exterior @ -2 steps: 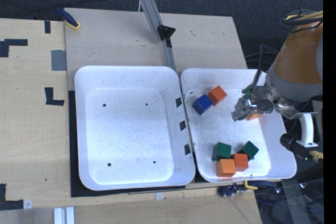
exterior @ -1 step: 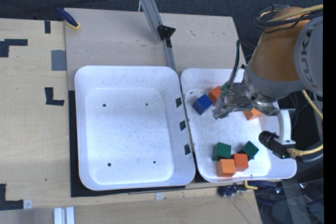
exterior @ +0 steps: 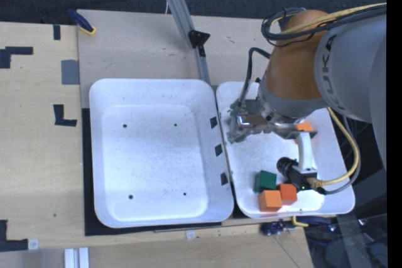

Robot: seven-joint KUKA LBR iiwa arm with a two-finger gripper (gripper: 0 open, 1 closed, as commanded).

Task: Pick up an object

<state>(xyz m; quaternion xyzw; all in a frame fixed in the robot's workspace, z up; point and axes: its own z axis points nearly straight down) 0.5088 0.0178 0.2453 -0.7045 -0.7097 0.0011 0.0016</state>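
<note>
My gripper (exterior: 240, 127) hangs over the near-left part of the right bin (exterior: 336, 201), close to the rim it shares with the left bin. A green block (exterior: 265, 180) lies toward the front of the right bin. Touching it on the front side is an orange block (exterior: 271, 200), with a second orange block (exterior: 289, 192) just to its right. Another small orange piece (exterior: 305, 127) peeks out from under the wrist at the right. The blocks sit well in front of the gripper, apart from it. The arm's orange band and grey body hide the back of the right bin.
The left bin (exterior: 151, 154) is white with a few dark specks. A grey metal pole (exterior: 179, 3) slants down from the top to the bins' back edge. A blue and yellow tool (exterior: 82, 21) and black tape marks (exterior: 61, 115) lie on the bench at left.
</note>
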